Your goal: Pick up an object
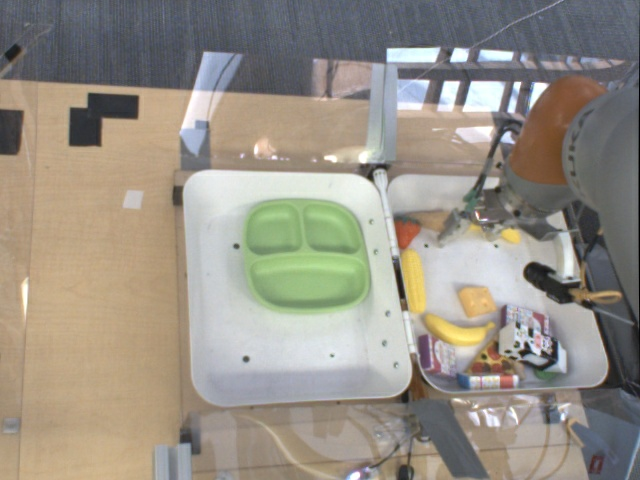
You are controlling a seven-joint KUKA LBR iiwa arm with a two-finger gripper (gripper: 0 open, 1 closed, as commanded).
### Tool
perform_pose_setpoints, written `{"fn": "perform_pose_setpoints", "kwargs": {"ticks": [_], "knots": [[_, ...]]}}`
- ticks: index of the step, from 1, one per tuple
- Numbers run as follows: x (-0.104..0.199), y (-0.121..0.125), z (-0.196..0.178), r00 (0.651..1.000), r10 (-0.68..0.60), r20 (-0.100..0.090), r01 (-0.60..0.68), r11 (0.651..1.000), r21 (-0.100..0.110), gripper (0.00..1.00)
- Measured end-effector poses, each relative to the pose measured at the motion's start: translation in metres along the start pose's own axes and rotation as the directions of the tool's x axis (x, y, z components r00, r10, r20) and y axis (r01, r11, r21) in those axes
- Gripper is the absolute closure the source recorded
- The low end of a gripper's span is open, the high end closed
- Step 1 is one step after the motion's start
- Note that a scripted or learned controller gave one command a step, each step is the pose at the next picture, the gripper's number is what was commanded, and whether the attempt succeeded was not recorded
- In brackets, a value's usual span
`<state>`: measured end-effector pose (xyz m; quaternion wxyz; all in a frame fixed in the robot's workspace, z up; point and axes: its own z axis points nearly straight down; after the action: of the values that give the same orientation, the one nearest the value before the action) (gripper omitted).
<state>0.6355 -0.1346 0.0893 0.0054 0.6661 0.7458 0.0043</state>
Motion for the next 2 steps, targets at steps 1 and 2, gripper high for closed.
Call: {"fn": "perform_pose_setpoints", "kwargs": {"ticks": [1, 2], "knots": [[0.0019, 0.0037, -0.0132, 1.000, -0.006, 0.000, 0.006, 1.000, -0.008, 1.00], [0.0019, 0.0036, -0.0131, 1.000, -0.007, 0.000, 0.007, 1.000, -0.007, 0.00]]}}
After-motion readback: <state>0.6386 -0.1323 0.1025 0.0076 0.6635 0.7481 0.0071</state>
